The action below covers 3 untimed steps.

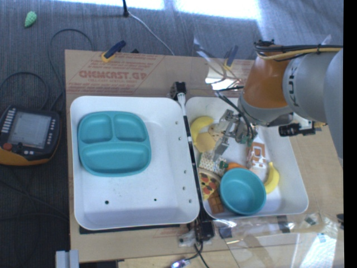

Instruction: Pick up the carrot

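Gripper (227,132) of the grey arm (301,88), below its orange band (265,85), hanging low over the right bin (290,166), above the clutter in that bin's upper middle; whether anything lies between the fingers cannot be told from this slanted view, nor how far apart they stand. Carrot (235,165): a small orange piece showing just above the rim of the teal bowl (242,190), to the lower right of the gripper and near it, apart from the metal parts as far as can be judged. Beside the carrot, a small printed carton (257,155) on its right and a banana (273,178) along the bowl's right side. A yellow rounded item (202,133) lies at the gripper's left, with a waffle-patterned piece (208,162) and a pizza-like slice (208,184) below it against the bin's left wall. Left bin (167,166): one teal divided plate (114,143) in its upper left part. Handheld control pendant (28,134) on the floor at far left
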{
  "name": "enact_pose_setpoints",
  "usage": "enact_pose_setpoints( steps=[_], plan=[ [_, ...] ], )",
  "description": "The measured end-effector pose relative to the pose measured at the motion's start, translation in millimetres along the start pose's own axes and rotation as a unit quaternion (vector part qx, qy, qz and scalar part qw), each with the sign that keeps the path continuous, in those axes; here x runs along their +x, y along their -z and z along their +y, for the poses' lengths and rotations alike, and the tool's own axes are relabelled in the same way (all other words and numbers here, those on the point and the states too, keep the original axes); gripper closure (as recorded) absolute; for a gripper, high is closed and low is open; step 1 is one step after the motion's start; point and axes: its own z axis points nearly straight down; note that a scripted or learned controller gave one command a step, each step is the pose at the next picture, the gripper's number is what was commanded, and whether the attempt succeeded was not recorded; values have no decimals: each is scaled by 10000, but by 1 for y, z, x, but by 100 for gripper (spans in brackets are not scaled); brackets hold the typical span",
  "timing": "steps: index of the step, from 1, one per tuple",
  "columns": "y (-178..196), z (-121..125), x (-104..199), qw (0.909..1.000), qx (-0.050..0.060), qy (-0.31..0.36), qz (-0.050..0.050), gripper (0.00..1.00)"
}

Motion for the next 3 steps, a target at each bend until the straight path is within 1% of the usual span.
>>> enact_pose_setpoints(
  steps=[1, 2, 3],
  plan=[
    [-8, -20, 42, 9990, -34, 429, -123, 0],
    [-8, -59, 51, 9973, -39, 729, -105, 0],
    [-11, -52, 65, 9898, 19, -1419, -81, 0]
  ],
)
